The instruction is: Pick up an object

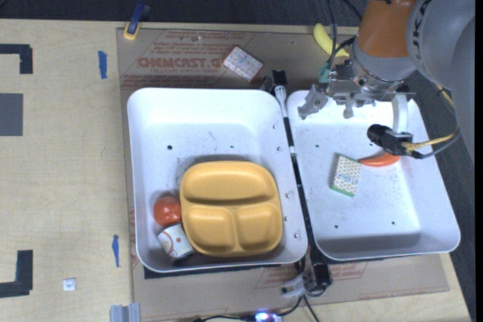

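Near the middle of the right bin (430, 230) a small patterned sponge block (346, 176) is seen; it is judged light, soft, best pinched across its narrow sides. Above the bin's far edge, the gripper (329, 103) is spread open, empty.

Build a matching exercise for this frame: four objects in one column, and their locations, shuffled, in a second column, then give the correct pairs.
Objects
1. yellow plastic divided tray
2. small patterned rectangular block
3. orange-red ball
4. two-finger gripper

Locations
A. floor of the right bin, near its middle
B. above the far left corner of the right bin
C. left bin, tucked against the tray's left side
D. near half of the left bin, taking up most of it

Pairs: 1-D, 2-A, 3-C, 4-B
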`<state>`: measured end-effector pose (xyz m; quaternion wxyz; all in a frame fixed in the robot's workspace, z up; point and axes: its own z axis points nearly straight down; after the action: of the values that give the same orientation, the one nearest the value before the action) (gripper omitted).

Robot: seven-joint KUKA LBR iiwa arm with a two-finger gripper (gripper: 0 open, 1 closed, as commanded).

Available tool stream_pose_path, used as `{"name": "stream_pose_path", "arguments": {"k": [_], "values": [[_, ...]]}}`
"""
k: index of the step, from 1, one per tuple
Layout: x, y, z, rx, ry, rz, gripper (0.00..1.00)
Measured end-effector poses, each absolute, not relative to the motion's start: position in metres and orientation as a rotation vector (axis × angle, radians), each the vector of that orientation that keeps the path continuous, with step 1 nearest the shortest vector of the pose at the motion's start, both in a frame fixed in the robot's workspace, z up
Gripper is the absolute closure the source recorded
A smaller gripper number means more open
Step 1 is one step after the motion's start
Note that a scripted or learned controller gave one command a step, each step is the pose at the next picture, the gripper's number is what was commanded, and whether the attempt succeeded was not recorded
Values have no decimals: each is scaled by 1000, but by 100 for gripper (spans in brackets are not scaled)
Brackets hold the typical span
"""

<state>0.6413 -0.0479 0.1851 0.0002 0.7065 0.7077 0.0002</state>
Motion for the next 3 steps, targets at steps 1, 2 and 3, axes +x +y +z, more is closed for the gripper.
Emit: {"name": "stream_pose_path", "arguments": {"k": [1, 2, 3], "values": [[512, -82, 185, 2224, 2221, -1, 0], [507, -111, 125, 2224, 2222, -1, 0], [481, -97, 86, 2219, 2218, 6, 0]]}}
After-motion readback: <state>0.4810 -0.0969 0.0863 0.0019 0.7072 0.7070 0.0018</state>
